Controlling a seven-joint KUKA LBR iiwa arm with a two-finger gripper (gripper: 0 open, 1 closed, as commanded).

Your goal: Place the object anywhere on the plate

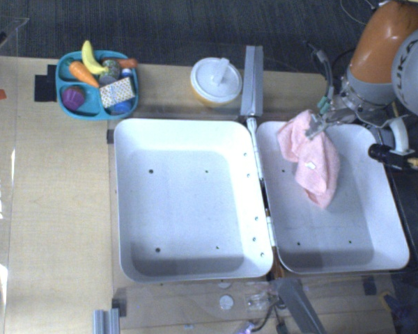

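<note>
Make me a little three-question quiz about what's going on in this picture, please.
1. True or false: the pink cloth is pinched in the gripper above the right bin.
2. What sits in the blue tray at the bench's far left corner?
A. toy food
B. tools
C. cups
3. Fill in: the white-lidded container stands just beyond the ____ bin.

Key:
1. True; the cloth hangs from the fingers.
2. A; there is a banana and a carrot among the pieces.
3. Left.
</note>
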